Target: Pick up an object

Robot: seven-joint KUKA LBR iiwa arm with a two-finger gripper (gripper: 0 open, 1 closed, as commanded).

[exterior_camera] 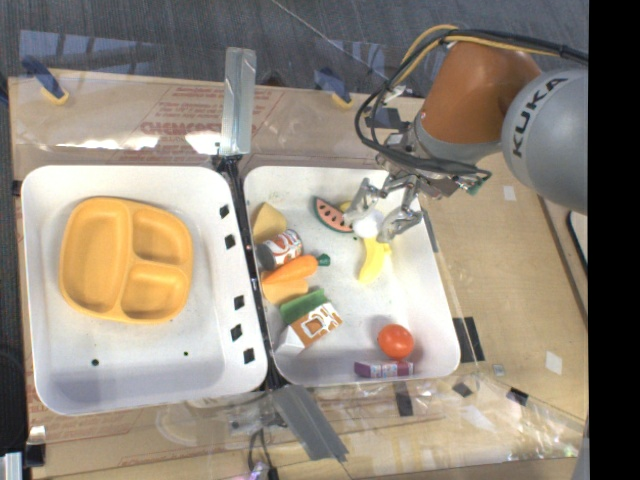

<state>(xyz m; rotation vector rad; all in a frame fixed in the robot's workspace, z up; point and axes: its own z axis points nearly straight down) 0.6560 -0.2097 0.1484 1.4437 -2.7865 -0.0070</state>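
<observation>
Banana (373, 261): yellow, curved, lying in right bin (432, 298) toward 1 o'clock. Hand (383, 218) hovering spread just above its upper end, pinching nothing.

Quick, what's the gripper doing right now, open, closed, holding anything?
Gripper: open, fingers spread above the banana's top end in the right bin, holding nothing.

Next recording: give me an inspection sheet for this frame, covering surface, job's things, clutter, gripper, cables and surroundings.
Surface: bench bearing left bin and right bin.
Job's things: in right bin, banana, watermelon slice, carrot, tomato, small can, purple packet.
Clutter: yellow divided tray in left bin.
Gripper: gripper open above the banana's upper end, holding nothing.
Cables: black and yellow cables looped at the wrist.
Surroundings: dark carpet beyond bench.
</observation>
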